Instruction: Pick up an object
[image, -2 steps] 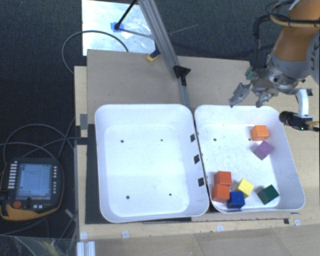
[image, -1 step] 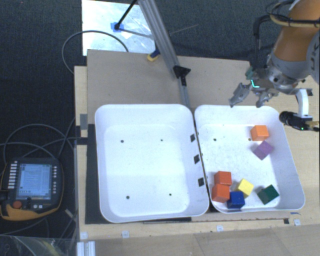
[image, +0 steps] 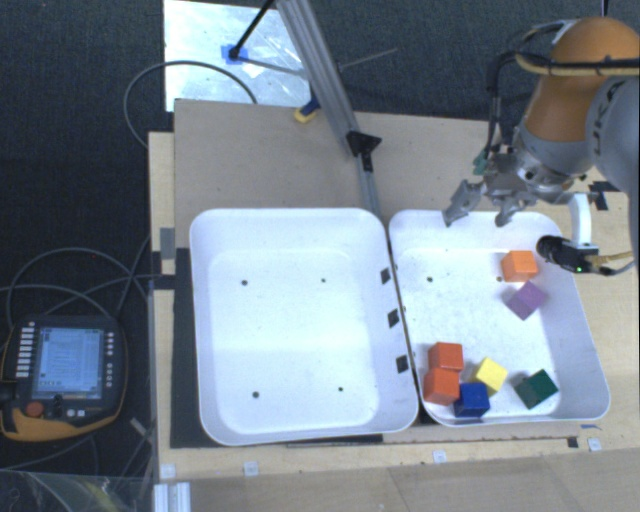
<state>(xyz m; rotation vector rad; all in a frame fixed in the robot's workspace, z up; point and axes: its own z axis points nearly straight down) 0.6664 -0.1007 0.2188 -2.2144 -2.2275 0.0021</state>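
My gripper (image: 483, 207) hangs over the far edge of the right bin (image: 575, 400), fingers spread and nothing between them, so the step in hand is picking a target and coming down on it. The best choice, I judge, is the orange cube (image: 519, 265) just near-right of my fingertips: it sits apart from the others, with bare floor on most sides, though the purple cube (image: 526, 298) lies close on its near side. To do it well I should centre above the cube, turn my fingers so they straddle two flat, opposite faces rather than the corners, and keep them away from the purple one, then descend straight until the tips are low beside the faces before closing. The right bin also holds a tight cluster at its near edge: two orange-red blocks (image: 443, 371) stacked or touching, a blue cube (image: 473, 399) just beside them, a yellow cube (image: 491, 374) touching the blue, and a dark green cube (image: 537, 388) a little to the right. That crowd leaves little room for my fingers. The left bin (image: 215, 400) holds no blocks.
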